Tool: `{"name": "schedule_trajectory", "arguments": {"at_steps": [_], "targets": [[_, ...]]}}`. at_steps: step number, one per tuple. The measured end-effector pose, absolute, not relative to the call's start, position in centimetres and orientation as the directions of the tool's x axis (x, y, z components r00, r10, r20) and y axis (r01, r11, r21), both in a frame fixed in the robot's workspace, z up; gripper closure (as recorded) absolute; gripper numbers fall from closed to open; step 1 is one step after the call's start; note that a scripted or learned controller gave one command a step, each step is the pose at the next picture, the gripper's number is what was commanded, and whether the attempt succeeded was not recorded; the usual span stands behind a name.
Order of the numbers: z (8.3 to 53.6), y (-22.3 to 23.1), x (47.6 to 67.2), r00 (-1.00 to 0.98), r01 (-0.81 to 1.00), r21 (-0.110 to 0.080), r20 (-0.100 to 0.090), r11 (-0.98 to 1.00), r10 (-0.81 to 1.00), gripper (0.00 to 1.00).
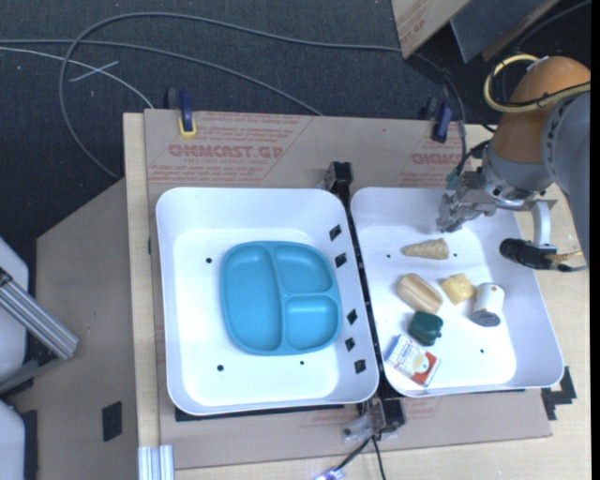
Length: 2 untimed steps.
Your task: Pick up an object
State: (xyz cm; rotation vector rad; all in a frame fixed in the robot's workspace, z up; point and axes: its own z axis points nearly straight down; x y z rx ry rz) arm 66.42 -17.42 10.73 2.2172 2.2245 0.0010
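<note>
Objects in right bin (525, 361): ridged tan cone (426, 248), smooth bread roll (419, 292), green block (427, 325). Gripper (452, 217) above; jaw state indiscernible.

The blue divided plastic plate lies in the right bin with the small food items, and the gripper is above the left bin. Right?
One error: the blue divided plastic plate lies in the left bin; the camera view shows it.

Hmm, the gripper claim also fails.

Dark carpet floor (84, 112) with thin grey cables (103, 42) looping across it. Table (84, 281) is light wood, topped by a printed cardboard sheet (244, 141) held with blue clamps (187, 111). Cardboard box (422, 21) at top edge.
</note>
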Motion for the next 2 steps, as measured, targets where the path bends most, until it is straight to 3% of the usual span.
{"name": "schedule_trajectory", "arguments": {"at_steps": [2], "targets": [[22.6,-18.0,66.6,-0.002,1.000,0.007,-0.002,0.002,1.000,1.00]]}}
